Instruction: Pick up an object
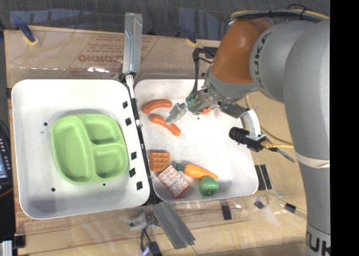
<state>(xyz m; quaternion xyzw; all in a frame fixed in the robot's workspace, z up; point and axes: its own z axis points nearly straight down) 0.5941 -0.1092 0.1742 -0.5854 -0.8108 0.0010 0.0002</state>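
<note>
Your nearest target, the lower sausage (pixel 166 125), lies at ten o'clock in the right bin (pixel 241 162), beside the upper sausage (pixel 156 105). Your tool (pixel 180 110) hovers just at their three o'clock, spread narrowly and empty, apparently lining up a grab.

Green divided tray (pixel 90 147), left bin's centre: smooth matt plastic. Both white bins (pixel 33 103): smooth plastic, slight sheen. Two sausages (pixel 157 105), right bin at 11 o'clock: glossy orange plastic. Arm (pixel 297 59): smooth grey casing, glossy orange band. Surface (pixel 73 47): brown card under clear film.
</note>
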